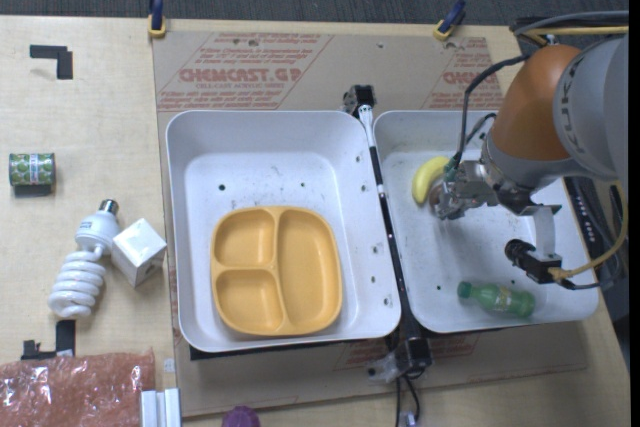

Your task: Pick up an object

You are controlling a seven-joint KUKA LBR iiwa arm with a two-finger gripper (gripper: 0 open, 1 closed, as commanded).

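Your tool (447,200) is hanging low in the right bin (440,305), just beside the banana (430,179). You cannot tell from this slanted view how the tool is set, because the wrist is covering it. Nothing is showing inside the tool, so I am judging that the banana is not yet taken.

The banana is lying near the upper left corner of the right bin, close to the wall between both bins. It is looking light and a little soft, with a smooth curved skin, so it is probably slipping or rolling under a hard squeeze. I am thinking the best place to take it is across the thick middle, not at the thin ends, and with gentle force.

Further down in the same bin a small green bottle (496,296) is lying on its side, well apart from the banana. It is looking round and slippery, so it is maybe rolling away when touched.

The left bin (190,245) is carrying a yellow plate (276,269) with three compartments, and I am seeing nothing lying in them.

On the desk (80,115), left of the bins, a spiral light bulb (84,260), a small white box (138,251) and a little green can (31,170) are resting.
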